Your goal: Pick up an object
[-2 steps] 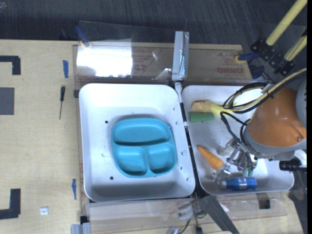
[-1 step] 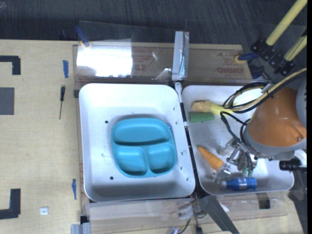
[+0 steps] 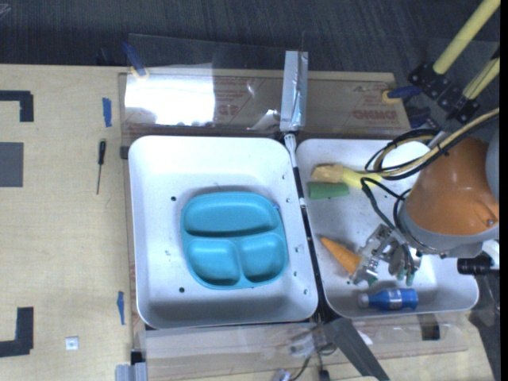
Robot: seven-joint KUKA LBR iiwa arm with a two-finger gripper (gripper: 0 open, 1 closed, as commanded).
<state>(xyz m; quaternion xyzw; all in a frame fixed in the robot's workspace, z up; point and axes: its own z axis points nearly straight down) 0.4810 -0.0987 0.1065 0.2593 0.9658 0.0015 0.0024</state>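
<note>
Low in the right bin (image 3: 468, 292), the end effector (image 3: 379, 262) hangs beside an orange carrot-like piece (image 3: 340, 252); whether it is open or closed cannot be told. A blue cylinder (image 3: 391, 298) lies below it, a green block (image 3: 328, 190) and yellow banana (image 3: 337, 173) higher up. The left bin (image 3: 151, 213) holds a blue divided tray (image 3: 233, 238).

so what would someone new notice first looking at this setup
Most likely the bright blue divided tray lying in the middle of the left bin. Next comes the arm's orange band over the right bin, with the gripper low among the small items there: an orange carrot-like piece beside it, a blue bottle-like object near the front wall, and a yellow and green piece toward the back.
</note>
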